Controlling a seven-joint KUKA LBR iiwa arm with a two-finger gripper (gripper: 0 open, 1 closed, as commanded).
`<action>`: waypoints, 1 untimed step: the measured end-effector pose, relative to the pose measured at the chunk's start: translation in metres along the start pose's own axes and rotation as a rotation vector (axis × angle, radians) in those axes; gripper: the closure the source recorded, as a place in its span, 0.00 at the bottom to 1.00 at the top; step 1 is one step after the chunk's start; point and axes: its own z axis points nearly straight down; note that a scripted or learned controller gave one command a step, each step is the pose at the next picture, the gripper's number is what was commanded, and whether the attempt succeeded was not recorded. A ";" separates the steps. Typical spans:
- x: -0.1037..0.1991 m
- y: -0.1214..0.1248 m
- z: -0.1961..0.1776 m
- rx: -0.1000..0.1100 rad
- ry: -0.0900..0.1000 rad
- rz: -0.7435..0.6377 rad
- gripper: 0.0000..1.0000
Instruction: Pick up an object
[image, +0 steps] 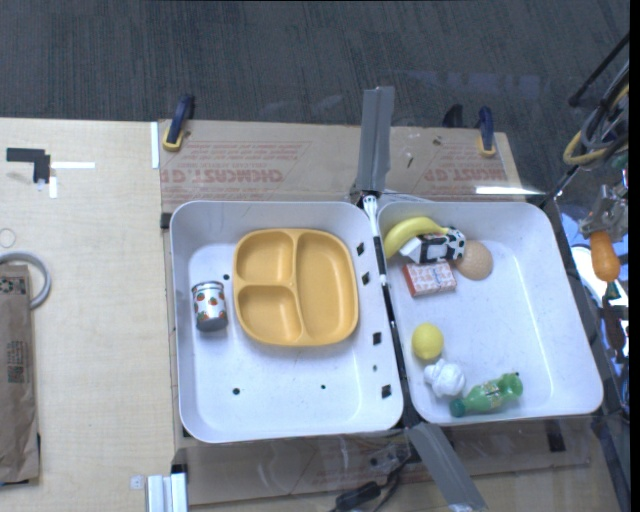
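Note:
The right bin holds several objects. A yellow banana lies at its far left corner, touching a black-and-white toy. Beside them are a tan rounded lump and a flat red box. Nearer the front are a lemon, a small white object and a green bottle on its side. In the left bin sit a yellow divided plate and a small can. The arm's orange band shows at the right edge, beyond the right bin's rim.
A raised divider separates the two bins. Cardboard held by clamps lies behind them. A brown paper bag rests on the wooden bench at far left. Cables and gear crowd the right edge.

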 end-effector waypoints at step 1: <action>-0.020 -0.049 0.102 0.003 0.001 0.238 1.00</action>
